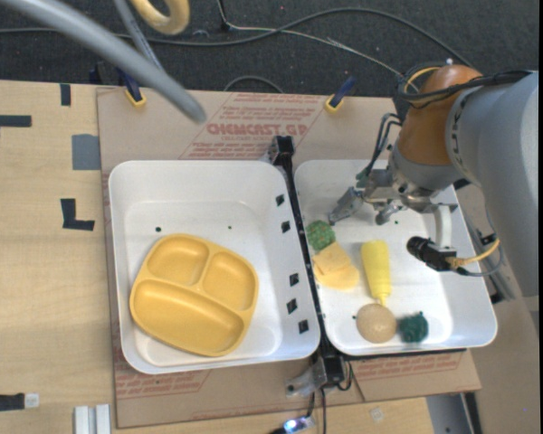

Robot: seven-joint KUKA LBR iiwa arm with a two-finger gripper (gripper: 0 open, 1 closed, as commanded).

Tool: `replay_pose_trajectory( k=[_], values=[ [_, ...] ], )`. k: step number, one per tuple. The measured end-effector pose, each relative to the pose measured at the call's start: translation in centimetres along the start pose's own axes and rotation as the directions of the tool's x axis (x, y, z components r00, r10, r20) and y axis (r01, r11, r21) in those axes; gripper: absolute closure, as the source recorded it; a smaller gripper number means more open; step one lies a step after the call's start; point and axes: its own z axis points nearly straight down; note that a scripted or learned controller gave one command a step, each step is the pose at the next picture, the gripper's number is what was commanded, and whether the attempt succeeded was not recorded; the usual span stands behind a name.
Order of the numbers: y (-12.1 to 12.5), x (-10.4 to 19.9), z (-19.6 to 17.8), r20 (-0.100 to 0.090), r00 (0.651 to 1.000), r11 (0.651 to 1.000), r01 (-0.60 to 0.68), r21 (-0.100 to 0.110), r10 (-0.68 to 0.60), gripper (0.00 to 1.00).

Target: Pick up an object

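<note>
My gripper [364, 211] hangs over the back of the right bin [462, 324], below the orange band of the arm. Its two fingers stand apart, open, with only white bin floor between them. In front of it lie a small green leafy piece [320, 235] by the divider, a pale yellow wedge [335, 268], a yellow corn cob [376, 269], a beige ball [376, 324] and a dark green piece [414, 327]. The corn cob is the nearest, a short way in front of the fingertips and apart from them.
The left bin [127, 188] holds a yellow divided plate [195, 292]. A black divider [294, 242] runs between the bins. A black cable fitting [432, 251] hangs from the arm over the right bin's right side. Grey hoses cross the upper left.
</note>
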Motion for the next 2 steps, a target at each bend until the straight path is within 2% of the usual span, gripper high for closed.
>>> replay_pose_trajectory(
  k=[1, 2],
  values=[
    [-0.1, 0.1, -1.0, -0.002, 1.000, 1.000, 0.001, 0.005, -0.001, 1.00],
    [-0.1, 0.3, -5.2, -0.002, 1.000, 1.000, 0.000, 0.001, 0.000, 1.00]
  ],
)
